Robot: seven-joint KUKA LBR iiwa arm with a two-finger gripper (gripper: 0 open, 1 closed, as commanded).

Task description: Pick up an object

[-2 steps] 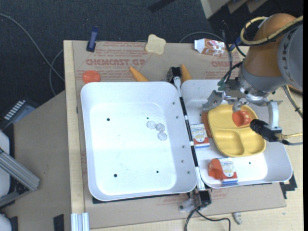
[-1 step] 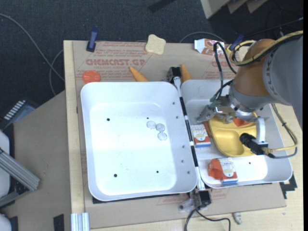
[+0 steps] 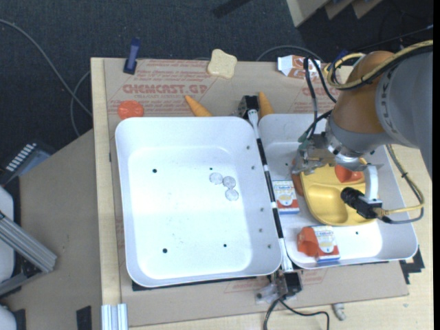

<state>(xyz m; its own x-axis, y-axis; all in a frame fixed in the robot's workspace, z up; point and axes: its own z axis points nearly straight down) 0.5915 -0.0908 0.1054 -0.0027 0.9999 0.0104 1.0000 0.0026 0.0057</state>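
Gripper (image 3: 311,158) sits low in the right bin (image 3: 392,249) at the upper edge of the yellow banana-shaped toy (image 3: 326,198), jaw state indeterminate behind the wrist; risk noted: a glancing closure on that curved, smooth surface may let it slip out.

— Where's the arm (image 3: 392,102)?
— Upper right of the frame, grey, with its orange band (image 3: 361,95) above the wrist.
— And the gripper (image 3: 309,158)?
— Right of centre, pointing down-left, low.

Glossy, seemingly plastic white bins (image 3: 137,184)
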